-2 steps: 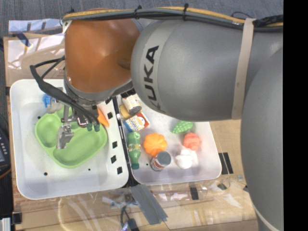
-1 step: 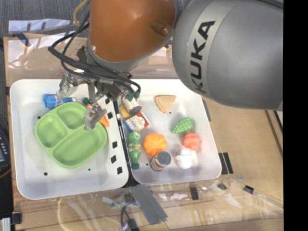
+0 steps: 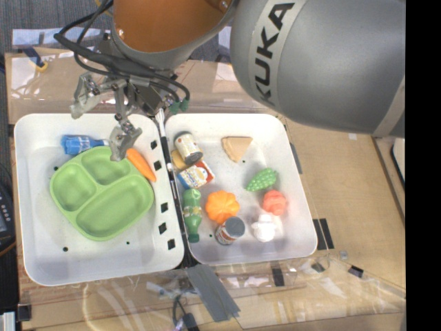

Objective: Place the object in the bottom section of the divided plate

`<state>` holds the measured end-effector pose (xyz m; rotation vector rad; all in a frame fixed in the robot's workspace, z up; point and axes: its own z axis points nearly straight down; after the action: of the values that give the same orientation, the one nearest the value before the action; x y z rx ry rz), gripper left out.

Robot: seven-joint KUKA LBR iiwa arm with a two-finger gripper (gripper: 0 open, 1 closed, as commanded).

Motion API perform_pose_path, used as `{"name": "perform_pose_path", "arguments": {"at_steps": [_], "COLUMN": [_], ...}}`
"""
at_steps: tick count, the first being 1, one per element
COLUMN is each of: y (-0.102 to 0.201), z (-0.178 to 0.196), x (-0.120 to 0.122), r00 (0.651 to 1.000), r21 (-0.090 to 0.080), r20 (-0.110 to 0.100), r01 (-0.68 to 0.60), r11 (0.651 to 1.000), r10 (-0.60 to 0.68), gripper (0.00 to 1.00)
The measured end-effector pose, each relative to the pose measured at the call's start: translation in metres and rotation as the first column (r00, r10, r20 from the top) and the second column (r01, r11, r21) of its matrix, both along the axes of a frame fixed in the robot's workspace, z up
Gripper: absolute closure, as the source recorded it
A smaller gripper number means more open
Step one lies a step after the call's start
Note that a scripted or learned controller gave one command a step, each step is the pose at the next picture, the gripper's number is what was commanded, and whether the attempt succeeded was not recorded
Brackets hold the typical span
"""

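A green divided plate (image 3: 103, 209) lies in the left bin (image 3: 34, 240), with its large bottom section toward the front and bare. An orange carrot (image 3: 142, 164) rests slanted against the plate's upper right rim, near the wall between the bins. My gripper (image 3: 122, 141) hangs over the plate's upper right section, just left of the carrot's top end. The carrot looks beside the gripper rather than in it. The arm's orange band and grey body cover the top of the view.
A blue bottle (image 3: 79, 143) lies behind the plate in the left bin. The right bin (image 3: 293, 185) holds a can (image 3: 187, 147), a tan wedge (image 3: 236, 147), a green bumpy fruit (image 3: 262, 180), an orange pumpkin (image 3: 222, 205), a red fruit (image 3: 274, 201) and several other small items.
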<state>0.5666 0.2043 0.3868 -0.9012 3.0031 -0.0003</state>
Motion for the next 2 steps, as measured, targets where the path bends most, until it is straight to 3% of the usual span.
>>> {"name": "perform_pose_path", "arguments": {"at_steps": [1, 2], "y": [0.009, 0.010], "z": [-0.067, -0.055], "x": [0.009, 0.010], "r00": [0.977, 0.976], "r21": [-0.002, -0.002], "r20": [-0.007, -0.003], "r01": [-0.215, -0.216], "r11": [0.977, 0.976], "r10": [0.215, 0.216], "gripper": [0.00, 1.00]}}
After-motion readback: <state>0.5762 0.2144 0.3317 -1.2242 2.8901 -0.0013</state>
